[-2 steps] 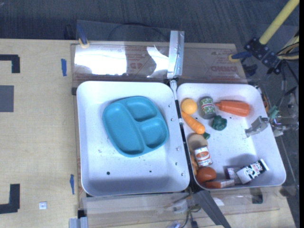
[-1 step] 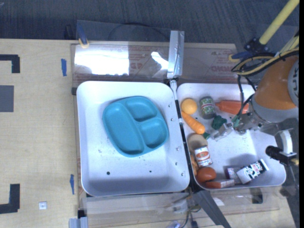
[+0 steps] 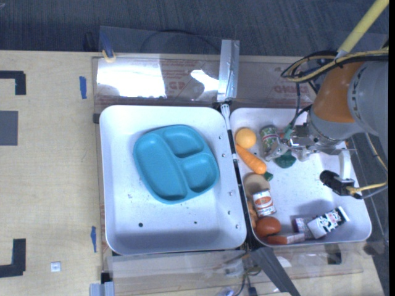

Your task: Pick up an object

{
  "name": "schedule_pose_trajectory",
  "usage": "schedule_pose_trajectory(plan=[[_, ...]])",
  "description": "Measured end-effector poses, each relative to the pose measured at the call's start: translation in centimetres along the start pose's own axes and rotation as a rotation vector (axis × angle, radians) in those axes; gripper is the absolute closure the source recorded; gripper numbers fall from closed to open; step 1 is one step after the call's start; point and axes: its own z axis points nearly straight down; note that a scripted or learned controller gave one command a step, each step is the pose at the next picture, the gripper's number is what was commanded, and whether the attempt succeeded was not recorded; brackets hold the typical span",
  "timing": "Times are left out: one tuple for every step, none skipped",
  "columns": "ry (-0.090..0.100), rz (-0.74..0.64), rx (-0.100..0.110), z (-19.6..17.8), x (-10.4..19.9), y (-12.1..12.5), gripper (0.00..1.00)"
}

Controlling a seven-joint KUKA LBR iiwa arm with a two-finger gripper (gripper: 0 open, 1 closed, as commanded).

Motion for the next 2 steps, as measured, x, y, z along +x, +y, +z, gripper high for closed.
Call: schedule_pose_trajectory(plan=[[-0.002, -0.002, -0.005, -1.2, 0.0, 0.2, 1.0], [0.001, -0.132, -0.005, -10.3, 5.1, 4.2, 1.0]])
